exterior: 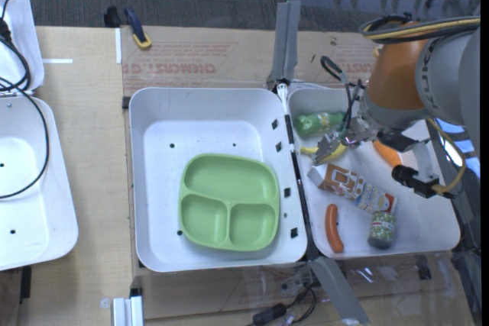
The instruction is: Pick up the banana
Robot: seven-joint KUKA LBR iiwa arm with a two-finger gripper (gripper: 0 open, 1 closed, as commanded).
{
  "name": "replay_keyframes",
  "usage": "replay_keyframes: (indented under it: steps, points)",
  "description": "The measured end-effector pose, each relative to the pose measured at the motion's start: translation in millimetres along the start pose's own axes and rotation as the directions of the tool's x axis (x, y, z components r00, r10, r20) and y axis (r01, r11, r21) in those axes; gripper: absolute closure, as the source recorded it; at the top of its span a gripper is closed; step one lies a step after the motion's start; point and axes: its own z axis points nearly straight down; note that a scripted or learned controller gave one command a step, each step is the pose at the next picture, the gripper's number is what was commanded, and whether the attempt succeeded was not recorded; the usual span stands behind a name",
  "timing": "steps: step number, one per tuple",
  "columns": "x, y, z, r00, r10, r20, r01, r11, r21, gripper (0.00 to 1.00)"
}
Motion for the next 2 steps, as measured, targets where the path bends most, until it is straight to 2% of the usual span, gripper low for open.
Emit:
replay_keyframes:
  steps: [1, 2]
  points:
    - [-2, 0, -9, 1.0, 0.005, 0.001, -0.005, 1.0, -0.001, 1.0]
    - [-25, 45, 3, 0.999, -0.032, -0.006, 0.032, 0.999, 0.016, 1.0]
